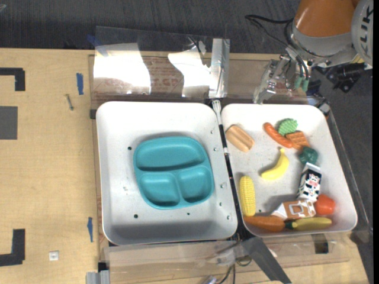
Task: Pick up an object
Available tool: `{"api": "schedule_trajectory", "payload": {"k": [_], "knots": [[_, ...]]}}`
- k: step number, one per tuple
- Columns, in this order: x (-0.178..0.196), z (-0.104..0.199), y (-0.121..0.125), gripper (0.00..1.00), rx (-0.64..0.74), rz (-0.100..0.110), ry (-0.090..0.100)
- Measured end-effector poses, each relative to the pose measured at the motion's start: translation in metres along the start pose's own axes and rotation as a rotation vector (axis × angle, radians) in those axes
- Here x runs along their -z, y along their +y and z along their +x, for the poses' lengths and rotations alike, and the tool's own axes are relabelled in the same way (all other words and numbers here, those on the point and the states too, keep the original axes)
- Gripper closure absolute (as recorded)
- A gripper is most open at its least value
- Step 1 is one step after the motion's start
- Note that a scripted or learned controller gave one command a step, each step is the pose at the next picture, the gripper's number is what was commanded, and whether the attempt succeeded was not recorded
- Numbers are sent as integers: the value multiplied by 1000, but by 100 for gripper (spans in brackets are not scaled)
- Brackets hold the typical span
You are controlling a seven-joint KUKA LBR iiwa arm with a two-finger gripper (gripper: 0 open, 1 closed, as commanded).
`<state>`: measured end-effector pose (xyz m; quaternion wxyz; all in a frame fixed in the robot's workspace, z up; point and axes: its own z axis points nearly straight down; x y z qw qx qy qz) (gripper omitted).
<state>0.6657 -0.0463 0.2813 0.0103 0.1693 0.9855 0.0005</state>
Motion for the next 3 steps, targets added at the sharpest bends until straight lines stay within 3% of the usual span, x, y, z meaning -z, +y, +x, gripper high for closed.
{"api": "schedule_trajectory", "payload": {"k": [1,2,3], "knots": [[12,-2,2,100,3,-2,-10],[-19,28,-21,100,129,3,19],[10,10,20,100,-9,1,9]]}}
